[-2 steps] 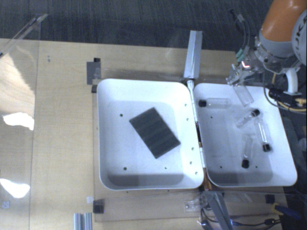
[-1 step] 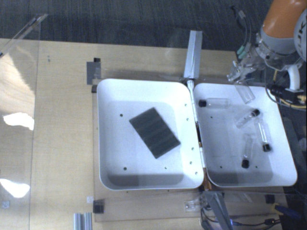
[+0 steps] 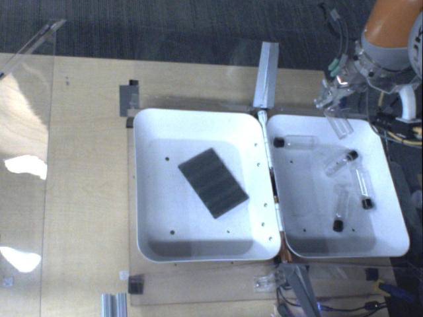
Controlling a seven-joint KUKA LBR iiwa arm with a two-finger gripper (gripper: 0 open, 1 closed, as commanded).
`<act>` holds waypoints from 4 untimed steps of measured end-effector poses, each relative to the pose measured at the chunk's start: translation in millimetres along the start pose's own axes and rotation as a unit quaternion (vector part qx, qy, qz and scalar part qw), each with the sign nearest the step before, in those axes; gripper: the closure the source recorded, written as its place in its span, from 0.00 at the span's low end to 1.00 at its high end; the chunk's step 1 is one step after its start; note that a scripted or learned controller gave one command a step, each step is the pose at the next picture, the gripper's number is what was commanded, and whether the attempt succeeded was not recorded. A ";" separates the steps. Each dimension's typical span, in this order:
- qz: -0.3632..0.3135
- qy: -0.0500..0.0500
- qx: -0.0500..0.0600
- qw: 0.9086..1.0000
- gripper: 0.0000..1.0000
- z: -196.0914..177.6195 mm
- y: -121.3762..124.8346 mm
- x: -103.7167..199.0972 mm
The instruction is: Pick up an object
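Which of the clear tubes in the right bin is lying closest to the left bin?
The clear tube at the right bin's far left corner, black cap pointing toward the divider. The other tubes lie farther right.

The arm point(image 3: 395, 18) enters at the upper right of the frame, orange band topmost. Its gripper point(image 3: 332, 101) hangs lower left of the wrist, pointing down.

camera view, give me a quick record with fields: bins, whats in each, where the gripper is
left bin: one dark grey ribbed rectangular pad, lying flat, turned at a slant
right bin: several clear tubes with black caps, scattered; one near the back-left corner, others toward the right side
gripper: above the back edge of the right bin, nothing visibly held
arm: grey with an orange band, reaching in from the view's right
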State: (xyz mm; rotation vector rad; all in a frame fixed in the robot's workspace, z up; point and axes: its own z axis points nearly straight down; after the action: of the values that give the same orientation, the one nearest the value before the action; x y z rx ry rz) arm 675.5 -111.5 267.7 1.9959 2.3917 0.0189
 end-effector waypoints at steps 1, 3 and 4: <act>0.073 0.004 0.011 0.997 1.00 50.7 -53.5 -85.0; 0.097 0.004 0.010 0.995 1.00 44.8 -8.7 -11.9; 0.093 0.003 0.007 0.996 1.00 33.1 -6.3 -10.8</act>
State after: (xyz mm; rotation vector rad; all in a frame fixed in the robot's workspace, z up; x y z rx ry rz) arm 672.2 -123.5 234.6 2.2209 2.2058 0.0118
